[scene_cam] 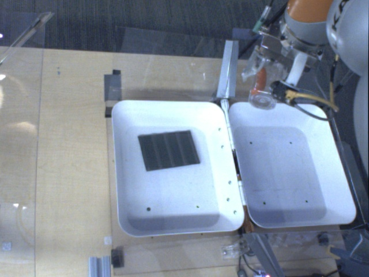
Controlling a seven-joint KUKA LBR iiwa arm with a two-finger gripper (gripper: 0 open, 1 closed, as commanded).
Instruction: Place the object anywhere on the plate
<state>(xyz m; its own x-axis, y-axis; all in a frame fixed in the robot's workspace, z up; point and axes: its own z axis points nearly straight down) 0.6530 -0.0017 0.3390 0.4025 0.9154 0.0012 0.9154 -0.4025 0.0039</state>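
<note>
The plate (169, 150) is a dark grey ribbed rectangle lying flat in the left white bin (128, 172), a little left of its middle. My gripper (260, 91) hangs over the far left corner of the right bin (340, 195), raised above the rim. Between its pale fingers (251, 73) sits a small object (261, 81) with a red-orange body and a clear round end at the bottom. The gripper is shut on it. The object is well to the right of the plate and beyond the divider.
A metal divider post (226, 68) rises at the back where the two bins meet. A yellow cable (311, 100) trails from the wrist over the right bin's far edge. The grey and orange arm (314, 2) fills the top right corner.
</note>
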